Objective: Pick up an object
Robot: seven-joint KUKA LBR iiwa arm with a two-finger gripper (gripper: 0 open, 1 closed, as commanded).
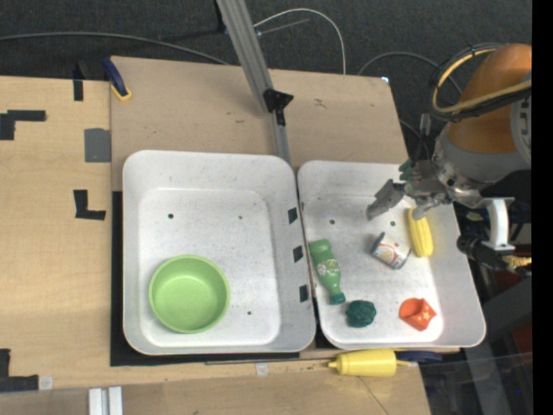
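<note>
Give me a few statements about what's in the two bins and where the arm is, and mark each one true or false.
1. The green bowl sits in the left bin. True.
2. The green bottle lies in the left bin. False: it lies in the right bin, near the divider.
3. The gripper hangs over the right bin, with open jaws holding nothing. True.
4. The yellow corn lies beside the bowl. False: it lies in the right bin by the small can.
5. The red object sits in the right bin's near corner. True.
</note>
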